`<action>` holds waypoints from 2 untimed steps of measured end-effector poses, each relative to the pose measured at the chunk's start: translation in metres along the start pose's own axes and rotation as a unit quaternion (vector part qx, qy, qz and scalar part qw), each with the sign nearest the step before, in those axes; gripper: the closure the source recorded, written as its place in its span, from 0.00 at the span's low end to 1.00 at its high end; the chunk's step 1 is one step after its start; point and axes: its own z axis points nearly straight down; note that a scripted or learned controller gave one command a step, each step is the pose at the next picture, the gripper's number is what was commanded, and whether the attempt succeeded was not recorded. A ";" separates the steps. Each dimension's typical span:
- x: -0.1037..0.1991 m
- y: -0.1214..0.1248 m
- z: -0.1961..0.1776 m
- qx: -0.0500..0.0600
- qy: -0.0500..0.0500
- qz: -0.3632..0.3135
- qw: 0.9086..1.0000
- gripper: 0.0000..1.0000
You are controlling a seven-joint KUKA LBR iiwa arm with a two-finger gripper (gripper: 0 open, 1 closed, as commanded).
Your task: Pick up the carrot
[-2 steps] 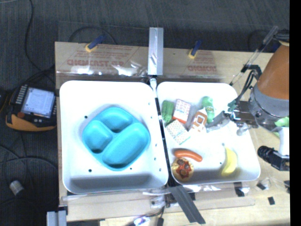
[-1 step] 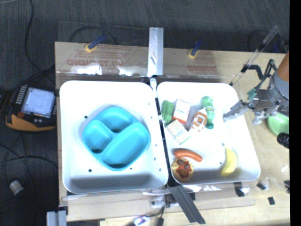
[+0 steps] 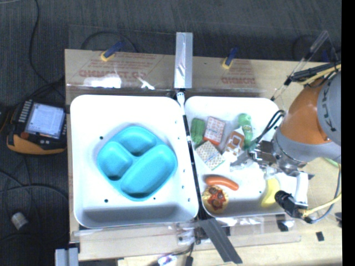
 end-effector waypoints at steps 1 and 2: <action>0.015 0.036 0.064 -0.006 -0.002 -0.316 0.949 0.00; 0.059 0.132 0.052 0.003 -0.003 -0.164 0.987 0.00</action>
